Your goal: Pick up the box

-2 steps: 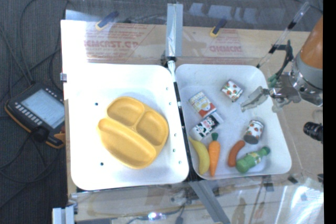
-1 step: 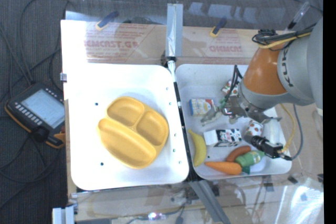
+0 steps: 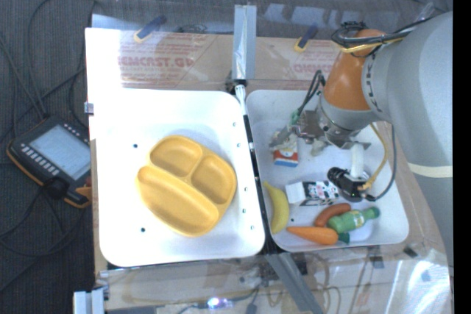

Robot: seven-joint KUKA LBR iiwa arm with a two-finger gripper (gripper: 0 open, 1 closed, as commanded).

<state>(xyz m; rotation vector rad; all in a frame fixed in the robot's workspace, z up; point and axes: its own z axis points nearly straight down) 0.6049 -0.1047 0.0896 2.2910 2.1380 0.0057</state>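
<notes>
The lower edge of the tabletop [image 3: 221, 261] lies nearest the camera, and the two white bins sit side by side on it. At the near edge of the right bin [image 3: 394, 232] lies a carrot [image 3: 313, 234], with its tip pointing toward the left bin. Just beyond it, a green bottle [image 3: 355, 220] lies on its side, touching a small red-orange item [image 3: 333, 213]. A yellow banana [image 3: 278, 207] lies along the left wall of the right bin. A flat white and black packet [image 3: 313, 192] lies between the banana and the black cable fitting [image 3: 347, 182] of the arm.

The left bin [image 3: 118, 158] holds a yellow divided plate [image 3: 188, 184] with three compartments, placed near its centre.

Farther in, the box [image 3: 285, 154], a small white carton with red and blue print, stands in the middle of the right bin. The tool [image 3: 293, 134] hangs directly over the box, with its metal fingers [image 3: 282, 136] just above the top of the carton. The view does not show whether the fingers are spread or closed, and no item is visibly between them. The orange band [image 3: 346, 88] sits above the wrist, and the grey arm [image 3: 419, 84] reaches in from the right.

Behind the bins, a clear panel with red lettering [image 3: 158, 61] stands upright. A handheld control pendant [image 3: 51, 154] lies on the carpeted floor [image 3: 44, 26] to the left of the tabletop.
</notes>
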